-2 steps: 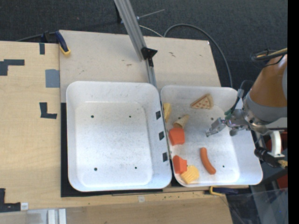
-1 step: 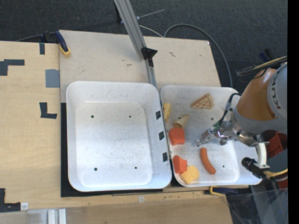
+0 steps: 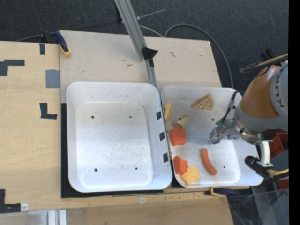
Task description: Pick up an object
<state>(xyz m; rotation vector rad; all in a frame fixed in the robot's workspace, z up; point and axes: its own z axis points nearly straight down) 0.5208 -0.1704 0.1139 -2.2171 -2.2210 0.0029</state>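
Toy sausage (image 3: 208, 161) lies in the right bin (image 3: 234, 176), just below the gripper (image 3: 214, 138), which hovers low over the bin floor; its grip I cannot tell.

The arm (image 3: 269, 102) enters from the right as a bulky rounded body. Its upper part is a glossy orange band (image 3: 262, 93), domed in shape, with part of a dark letter showing at the edge. Below the band sits a smooth grey collar. A thin dark cable (image 3: 230, 108) loops along the wrist's left side. The gripper (image 3: 216, 137) is small, of grey metal with darker parts, narrowing to a tip. Whether its tip is parted cannot be made out.
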